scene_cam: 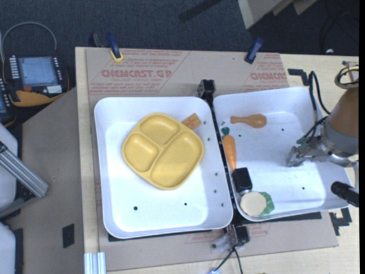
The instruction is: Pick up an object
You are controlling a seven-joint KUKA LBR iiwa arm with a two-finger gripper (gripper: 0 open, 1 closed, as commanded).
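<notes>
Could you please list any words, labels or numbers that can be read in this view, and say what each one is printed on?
"CHEMCAST G.P", red print on the brown board under the bins, behind the left bin.
A second, partial red print behind the right bin: too blurred to read.
The handheld screen at left: too small to read.

A robotics lab: clamped cardboard-topped bench (171,67), teach pendant (35,73) on dark carpet, cabled robot arm (345,124).

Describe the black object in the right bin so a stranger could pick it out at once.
Start at the right bin and follow its left wall toward the near corner. There the black block lies between the carrot and a pale round disc. It is the only dark, boxy item among them.
</notes>
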